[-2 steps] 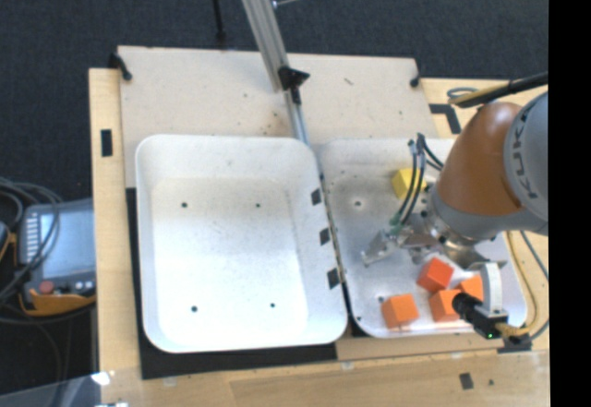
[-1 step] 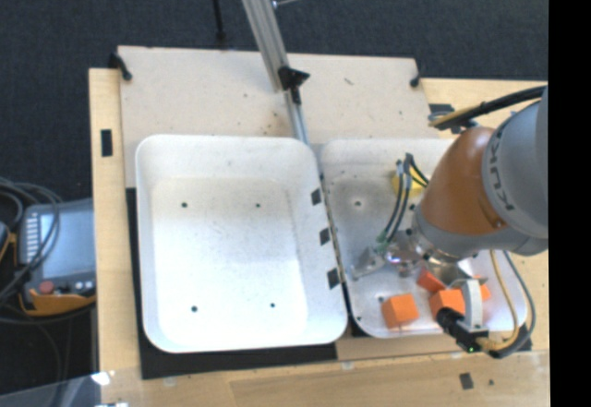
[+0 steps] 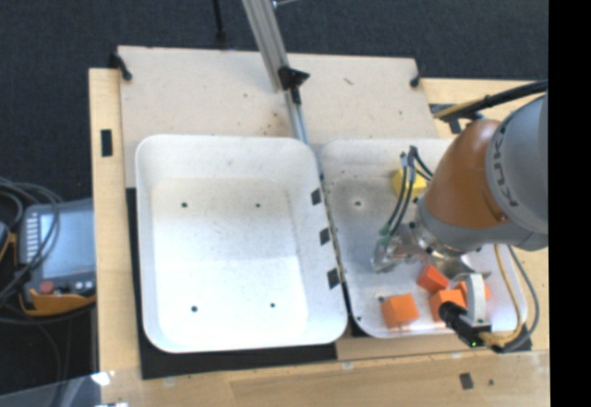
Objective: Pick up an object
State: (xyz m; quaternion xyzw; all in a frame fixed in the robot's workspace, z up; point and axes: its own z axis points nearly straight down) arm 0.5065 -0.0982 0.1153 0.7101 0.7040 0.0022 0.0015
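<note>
My gripper [image 3: 391, 254] hangs low over the middle of the right bin [image 3: 355, 202], under the orange-banded wrist. An orange block [image 3: 400, 310] lies near the bin's front wall, just below and to the right of the gripper and apart from it. A second orange piece [image 3: 431, 281] sits to the gripper's right, partly covered by the wrist hardware. A yellow object [image 3: 407, 182] lies toward the back of the bin, half hidden behind the arm and its cables. I see nothing between the gripper's tips.
The left bin [image 3: 231, 239] stands beside the right one, with their walls touching. A slanted aluminium post [image 3: 263, 17] rises from the bench behind the bins. A control pendant [image 3: 55, 253] lies off the bench at far left.
</note>
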